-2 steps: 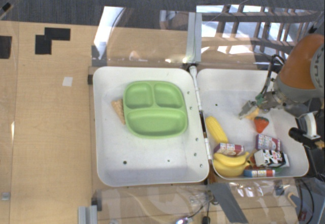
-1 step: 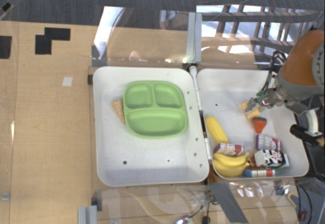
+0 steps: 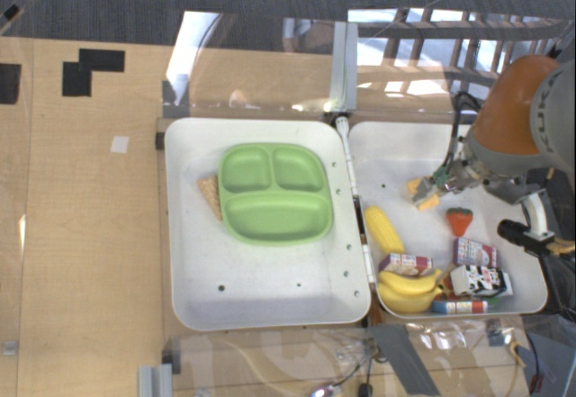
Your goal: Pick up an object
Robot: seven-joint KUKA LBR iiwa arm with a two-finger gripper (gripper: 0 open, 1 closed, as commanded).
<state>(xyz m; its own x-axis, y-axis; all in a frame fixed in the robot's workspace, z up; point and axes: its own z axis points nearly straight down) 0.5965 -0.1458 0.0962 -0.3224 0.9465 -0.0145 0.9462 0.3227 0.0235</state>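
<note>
Camera view: pincer [image 3: 438,184] touches a yellow-orange toy [image 3: 423,193] in right bin [image 3: 396,148].

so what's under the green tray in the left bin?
A tan waffle-like piece pokes out from beneath the green tray at its left edge, lying on the left bin floor. How far it extends beneath, or anything else there, is covered.

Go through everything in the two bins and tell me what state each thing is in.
Green tray: flat in left bin, right way up.
Waffle piece: partly under tray.
Corn cob: lying in right bin.
Bananas: lying by front wall.
Strawberry: lying loose.
Gripper: over a small yellow object.
</note>
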